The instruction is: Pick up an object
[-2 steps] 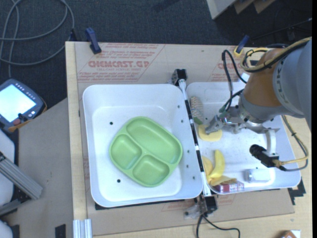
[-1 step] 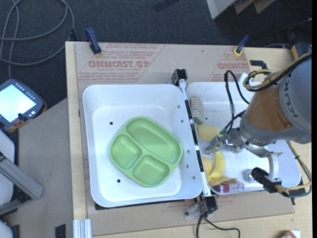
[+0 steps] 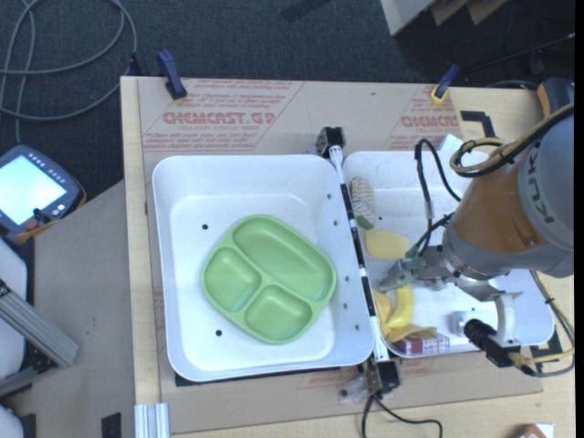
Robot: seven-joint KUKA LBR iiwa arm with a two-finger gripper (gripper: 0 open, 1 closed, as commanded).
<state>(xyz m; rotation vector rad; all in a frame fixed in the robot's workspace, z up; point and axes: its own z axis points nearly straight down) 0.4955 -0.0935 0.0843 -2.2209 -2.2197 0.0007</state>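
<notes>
A banana (image 3: 398, 307), yellow and curved, is lying in the right bin (image 3: 388, 167) near its left wall, with a paler yellow item (image 3: 387, 243) just above it and a small red-labelled packet (image 3: 422, 342) just below. A brush (image 3: 362, 199) is resting further up along the same wall. The left bin (image 3: 178, 190) is holding a green divided tray (image 3: 267, 277), lying flat. Both bins are sitting on a pale wooden bench (image 3: 146, 245) over dark carpet (image 3: 228, 16). The arm (image 3: 516, 222) is reaching in from the right, bending low over the right bin. The gripper (image 3: 411, 270) is hanging just above the banana, possibly touching it; whether it is wide or closed I cannot tell.
</notes>
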